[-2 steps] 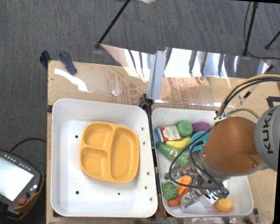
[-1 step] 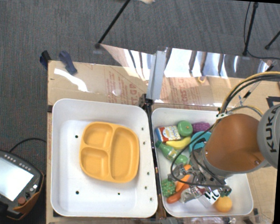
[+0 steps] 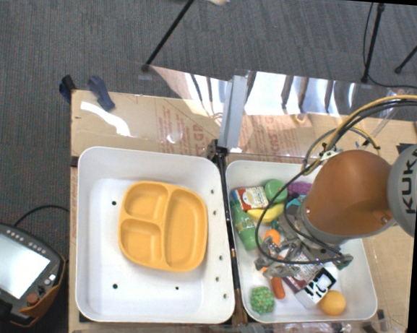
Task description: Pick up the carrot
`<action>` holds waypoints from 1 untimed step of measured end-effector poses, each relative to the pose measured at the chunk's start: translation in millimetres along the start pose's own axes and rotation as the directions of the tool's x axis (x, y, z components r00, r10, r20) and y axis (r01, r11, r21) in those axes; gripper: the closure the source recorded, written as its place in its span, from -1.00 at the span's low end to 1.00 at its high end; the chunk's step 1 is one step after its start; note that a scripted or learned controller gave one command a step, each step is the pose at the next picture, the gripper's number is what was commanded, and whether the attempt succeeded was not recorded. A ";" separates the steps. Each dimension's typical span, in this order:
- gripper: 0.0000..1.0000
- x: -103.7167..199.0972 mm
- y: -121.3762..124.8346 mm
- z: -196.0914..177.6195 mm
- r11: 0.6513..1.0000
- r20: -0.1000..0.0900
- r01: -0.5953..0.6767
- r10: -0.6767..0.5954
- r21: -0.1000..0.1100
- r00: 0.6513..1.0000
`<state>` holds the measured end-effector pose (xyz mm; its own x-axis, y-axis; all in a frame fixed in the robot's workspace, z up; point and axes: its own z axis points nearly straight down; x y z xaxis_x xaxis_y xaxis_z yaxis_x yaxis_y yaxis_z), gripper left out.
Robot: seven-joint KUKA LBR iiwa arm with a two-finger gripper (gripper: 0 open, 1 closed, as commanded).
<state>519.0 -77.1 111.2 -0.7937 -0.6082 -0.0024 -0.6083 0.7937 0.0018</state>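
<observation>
At the lower left corner of the frame we see a handheld control pendant point(image 3: 12, 270) lying on the grey carpet, its pale screen facing up. To its right stands the left bin point(image 3: 95, 174), white and shallow, and in its middle lies a yellow divided plate point(image 3: 164, 226) with three compartments.

Across the divider we come to the right bin point(image 3: 367, 288), crowded with toy food. Along its left side we make out a small red-and-white packet point(image 3: 249, 198), a green piece point(image 3: 247, 234) below it, and a green rounded item point(image 3: 274, 190) near the top with a yellow one point(image 3: 268, 214) just beneath. Near the lower edge sits a bumpy green ball point(image 3: 261, 299). Just right of it lies the carrot point(image 3: 278, 288), a small orange-red stick, slanted, in the lower middle of this bin.

The gripper point(image 3: 281, 263) hangs directly above the carrot, among the toys; whether its claw is released or clenched we cannot tell. Further right sit a white box with black marking point(image 3: 317, 286) and an orange ball point(image 3: 333, 303). The arm's orange band point(image 3: 347, 196) fills the bin's upper right.
</observation>
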 end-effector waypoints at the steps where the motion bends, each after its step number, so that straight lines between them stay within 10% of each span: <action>1: 1.00 -34.0 -7.3 -77.7 0.945 0.002 0.326 -0.326 0.002 0.945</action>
